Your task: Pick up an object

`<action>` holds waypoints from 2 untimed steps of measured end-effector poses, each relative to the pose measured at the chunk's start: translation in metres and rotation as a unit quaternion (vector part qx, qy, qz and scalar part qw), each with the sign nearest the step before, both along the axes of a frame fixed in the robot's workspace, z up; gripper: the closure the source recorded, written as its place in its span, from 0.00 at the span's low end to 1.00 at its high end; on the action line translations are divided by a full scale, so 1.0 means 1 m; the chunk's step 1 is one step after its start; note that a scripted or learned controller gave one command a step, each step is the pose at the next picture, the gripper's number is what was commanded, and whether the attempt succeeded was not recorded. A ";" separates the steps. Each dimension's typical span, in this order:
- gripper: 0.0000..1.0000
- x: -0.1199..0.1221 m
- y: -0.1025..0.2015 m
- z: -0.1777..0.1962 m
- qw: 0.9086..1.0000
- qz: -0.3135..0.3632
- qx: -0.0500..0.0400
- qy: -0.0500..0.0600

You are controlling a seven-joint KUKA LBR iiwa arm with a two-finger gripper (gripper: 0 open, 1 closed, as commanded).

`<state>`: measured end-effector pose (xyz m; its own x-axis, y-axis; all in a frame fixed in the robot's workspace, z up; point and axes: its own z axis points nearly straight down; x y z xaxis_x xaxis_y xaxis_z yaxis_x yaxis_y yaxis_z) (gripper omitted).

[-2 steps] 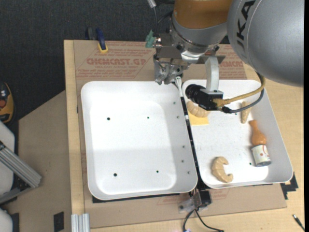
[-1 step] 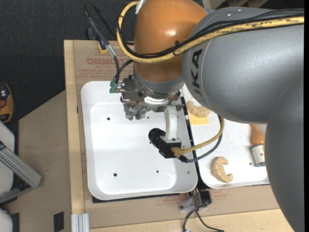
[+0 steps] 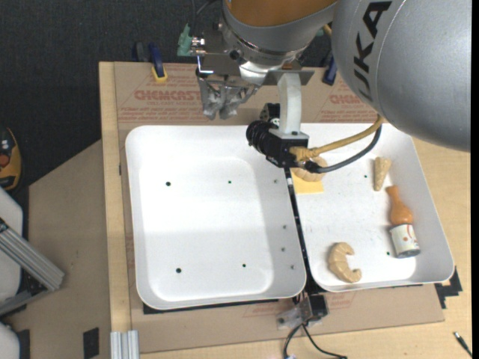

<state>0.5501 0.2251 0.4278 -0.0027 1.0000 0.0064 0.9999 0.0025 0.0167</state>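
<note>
The gripper (image 3: 221,102) is hanging under the arm's (image 3: 389,43) orange-banded wrist, over the far rim of the left bin (image 3: 142,200), and whether it is released or clenched I cannot tell, since the wrist is shadowing it from above. Nothing is visibly sitting in its grasp. The pickable things are all lying in the right bin (image 3: 430,271), so the step in hand is looking like the approach: the gripper is needing to travel right and nearer, cross the divider between the bins, and come down squarely over one piece rather than at the wall. The yellow block (image 3: 308,184) is lying closest, just right of the divider at the far left of that bin; it is looking flat and square-edged, and so close to the wall that a descent there is risking a collision. The croissant-shaped piece (image 3: 343,262) near the front is lying apart and is probably offering the easier grip. A tan cone-like piece (image 3: 382,172) and an orange-topped bottle (image 3: 401,223) are lying along the right side.
</note>
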 end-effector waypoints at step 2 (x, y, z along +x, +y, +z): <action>1.00 -0.060 0.000 -0.001 1.000 0.001 -0.003 0.009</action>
